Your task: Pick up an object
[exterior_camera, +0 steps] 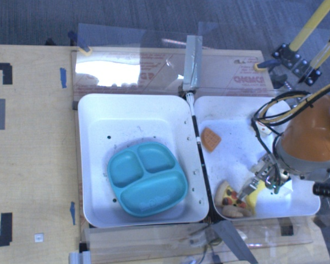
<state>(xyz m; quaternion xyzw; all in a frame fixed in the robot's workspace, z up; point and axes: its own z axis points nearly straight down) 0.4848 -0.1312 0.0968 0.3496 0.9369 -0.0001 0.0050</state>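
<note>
1. The bench carries two shallow white bins side by side: the left white bin [93, 147] and the right white bin [231, 114], which meet along a dark seam near the middle.

2. In the left bin lies a turquoise plastic plate with three compartments [147, 179], flat and slightly turned, towards the near side of that bin.

3. The right bin holds the likely targets. A small orange waffle-textured toy biscuit [211, 139] lies by the left wall, on its own. At the near left corner sits a toy pizza slice with pale crust and dark toppings [231, 198], and a yellow toy piece [255, 196] is just to its right, touching or nearly touching it.

4. The grey arm with the orange band [311, 136] reaches in from the right, and the two-finger gripper [247, 190] is low over the seam between pizza slice and yellow piece. Whether the jaws are apart or together, I cannot tell; the metal parts blur into the toys beneath.

5. Risks from here, as I judge them:
   - The two toys crowd each other, so a closing grip could catch an edge of both and hold neither.
   - The pizza slice is flat and thin; fingers may slide over it.
   - The bin's sloping corner wall is near, and a finger could strike it or push the toy up against it.
</note>
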